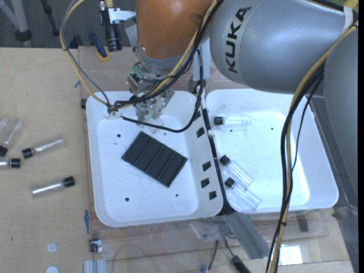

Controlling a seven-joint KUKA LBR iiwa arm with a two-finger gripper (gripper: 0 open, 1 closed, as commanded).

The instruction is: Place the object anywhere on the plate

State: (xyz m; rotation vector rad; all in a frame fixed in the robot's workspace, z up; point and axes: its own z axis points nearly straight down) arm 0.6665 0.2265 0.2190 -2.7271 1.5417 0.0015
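Camera view, only one here: gripper (pixel 152 108) hangs low over the back of the left bin (pixel 105 201), just behind the dark ribbed plate (pixel 154 160), which lies flat and skewed on the bin floor, prob. so anything dropped from above lands on it. Can't tell the pincer's state; cables and wrist hardware crowd the tip, and nothing can be made out held there. Task's obj: likely one of the clear vials w/ black caps in the right bin (pixel 324 201). One vial (pixel 233 120) lies near the back wall, two more vials (pixel 239 183) sit together by the divider at the front-left of that bin, all on their sides, well apart from the plate. Other loose vials (pixel 51 185) lie on the wooden bench (pixel 40 95) left of the bins, out of play I'd guess. Arm (pixel 267 38) spans both bins from the right, so the plate stays within reach. Judgement: nothing rests on the plate, so placing isn't done yet.
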